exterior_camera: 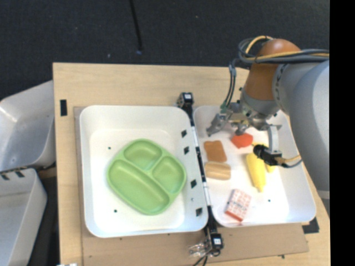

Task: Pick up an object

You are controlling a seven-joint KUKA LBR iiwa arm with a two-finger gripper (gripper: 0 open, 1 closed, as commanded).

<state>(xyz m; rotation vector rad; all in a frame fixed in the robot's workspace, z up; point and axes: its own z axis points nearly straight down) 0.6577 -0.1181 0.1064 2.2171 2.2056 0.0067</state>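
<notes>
We take the orange-red piece (242, 141) as the likeliest target: it lies near the far edge of the right bin (294, 204), just below the gripper (230, 125), whose grey fingers appear spread, one toward the bin's far-left corner and one just above the piece, with nothing between them. We judge the step in hand to be the approach, with no grasp yet made. Just beside the piece, toward the bin's middle, lie a brown slab (215, 151) and, touching its near side, a tan bun-like piece (217, 172); a yellow banana (256, 170) lies toward the right edge, a black fitting on the arm's cable overlapping its far end. A pink-and-white packet (238, 204) rests near the near edge, well apart from the others. The left bin (94, 215) carries a green divided plate (146, 175) at its centre. The next move, in our judgement, calls for centring the fingers over the orange-red piece, lowering, and closing without nudging the brown slab or the bin's far wall.
</notes>
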